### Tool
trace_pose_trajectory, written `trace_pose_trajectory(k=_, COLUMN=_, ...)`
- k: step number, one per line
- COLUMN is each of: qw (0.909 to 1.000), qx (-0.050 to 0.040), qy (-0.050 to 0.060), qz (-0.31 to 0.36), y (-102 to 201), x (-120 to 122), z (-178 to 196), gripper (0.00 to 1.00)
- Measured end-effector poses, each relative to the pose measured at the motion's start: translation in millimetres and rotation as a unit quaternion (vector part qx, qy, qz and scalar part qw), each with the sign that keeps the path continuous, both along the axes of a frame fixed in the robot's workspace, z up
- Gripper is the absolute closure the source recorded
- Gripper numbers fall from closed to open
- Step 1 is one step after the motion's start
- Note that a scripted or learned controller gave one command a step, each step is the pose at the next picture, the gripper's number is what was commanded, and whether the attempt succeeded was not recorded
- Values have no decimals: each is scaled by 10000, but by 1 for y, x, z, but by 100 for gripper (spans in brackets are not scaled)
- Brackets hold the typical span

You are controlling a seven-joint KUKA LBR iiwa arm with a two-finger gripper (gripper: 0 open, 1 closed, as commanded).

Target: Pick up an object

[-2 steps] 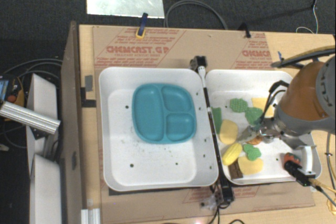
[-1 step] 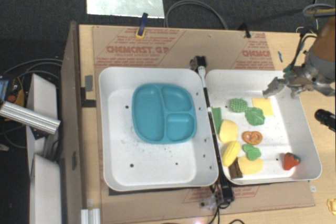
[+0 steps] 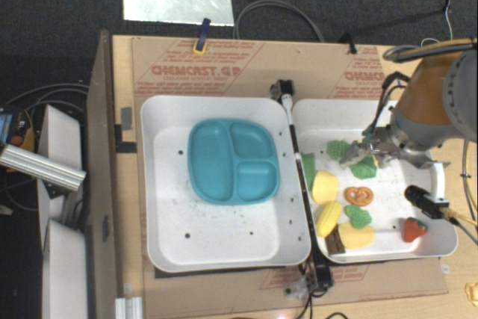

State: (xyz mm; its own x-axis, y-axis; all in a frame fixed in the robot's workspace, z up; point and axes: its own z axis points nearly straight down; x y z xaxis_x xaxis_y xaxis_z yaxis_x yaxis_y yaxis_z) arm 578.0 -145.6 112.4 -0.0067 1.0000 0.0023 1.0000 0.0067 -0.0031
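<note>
Can't tell the claw state: the gripper (image 3: 367,151) is a small grey blur against the white of the right bin (image 3: 448,239), centre-right of frame, too small to resolve. A green piece (image 3: 364,169) touches its lower edge and is partly under it. Can't tell whether it's gripped or just lying on the bin floor. A second green piece (image 3: 337,149) sits just left of the gripper, its right end hidden by the wrist hardware. The arm (image 3: 422,132) comes in from the right edge and is cut off by the frame there. Its orange band (image 3: 424,90) is up top, with the grey wrist below it tilted down and left into the bin's upper half. The lower left of that bin is crowded: yellow lump (image 3: 324,186), pretzel (image 3: 359,196), corn cob (image 3: 328,217), small green bit (image 3: 358,217), yellow piece (image 3: 357,237). A brown block (image 3: 336,241) is squeezed between the corn cob and the yellow piece, mostly hidden. A green strip (image 3: 308,169) lies along the bin's left wall, shape unclear. A red piece (image 3: 413,229) sits alone at lower right, well apart from the gripper. The left bin (image 3: 160,235), frame centre, holds a teal divided plate (image 3: 233,160), fully visible.
</note>
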Motion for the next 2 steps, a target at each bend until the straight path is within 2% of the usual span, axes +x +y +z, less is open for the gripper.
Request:
trace_pose_trajectory(k=1, qw=10000, qx=-5, qy=1, qz=-39, y=-12, x=-55, z=-29, gripper=0)
trace_pose_trajectory(k=2, qw=10000, qx=-13, qy=-34, qz=-19, y=-12, x=-51, z=-17, gripper=100)
